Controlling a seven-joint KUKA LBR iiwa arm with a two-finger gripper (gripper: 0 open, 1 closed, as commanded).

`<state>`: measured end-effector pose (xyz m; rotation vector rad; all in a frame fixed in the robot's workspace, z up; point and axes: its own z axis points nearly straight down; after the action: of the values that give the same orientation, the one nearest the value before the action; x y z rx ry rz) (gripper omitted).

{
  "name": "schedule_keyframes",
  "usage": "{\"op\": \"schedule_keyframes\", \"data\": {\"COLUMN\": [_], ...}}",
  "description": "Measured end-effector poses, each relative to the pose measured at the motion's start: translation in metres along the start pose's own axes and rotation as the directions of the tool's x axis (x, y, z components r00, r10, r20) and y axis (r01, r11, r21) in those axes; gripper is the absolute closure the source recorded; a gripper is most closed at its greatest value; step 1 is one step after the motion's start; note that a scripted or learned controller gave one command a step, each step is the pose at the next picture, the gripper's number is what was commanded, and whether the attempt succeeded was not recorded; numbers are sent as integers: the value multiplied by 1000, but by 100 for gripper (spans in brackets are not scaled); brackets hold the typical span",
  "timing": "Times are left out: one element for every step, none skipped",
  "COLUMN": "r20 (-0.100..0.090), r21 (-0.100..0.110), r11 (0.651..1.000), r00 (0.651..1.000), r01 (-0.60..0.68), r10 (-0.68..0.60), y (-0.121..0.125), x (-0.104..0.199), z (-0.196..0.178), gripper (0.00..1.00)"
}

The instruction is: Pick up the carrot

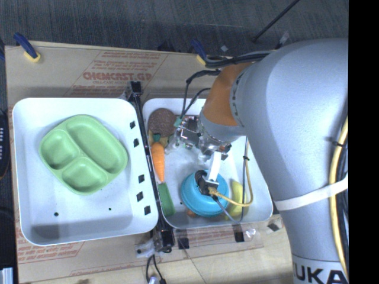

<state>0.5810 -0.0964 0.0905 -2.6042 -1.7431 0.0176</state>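
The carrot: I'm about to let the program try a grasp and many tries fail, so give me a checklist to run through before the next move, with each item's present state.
1. Carrot in view and reachable from above: ok, it lies along the left wall of the right bin.
2. Room around the carrot: not ok, the bin wall is close on its left and a green item lies just below it.
3. Gripper over the carrot: not ok, it sits up and to the right of it.
4. Gripper free of any object: cannot tell.
5. Blue bowl clear of the carrot: ok.
6. Left bin holds the green divided plate apart from the work: ok.
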Motion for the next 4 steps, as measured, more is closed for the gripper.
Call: {"op": "schedule_keyframes", "data": {"r20": [-1, -6, -5, -7], "r21": [9, -9, -5, -3], "r11": [1000, 997, 944, 935], "r00": [1000, 997, 944, 935], "r01": [8, -72, -331, -355], "r10": [-8, 72, 331, 355], "y": [-1, -58, -96, -75], "x": [1, 51, 71, 121], "z": [-9, -104, -184, -219], "gripper": [100, 100, 100, 100]}}
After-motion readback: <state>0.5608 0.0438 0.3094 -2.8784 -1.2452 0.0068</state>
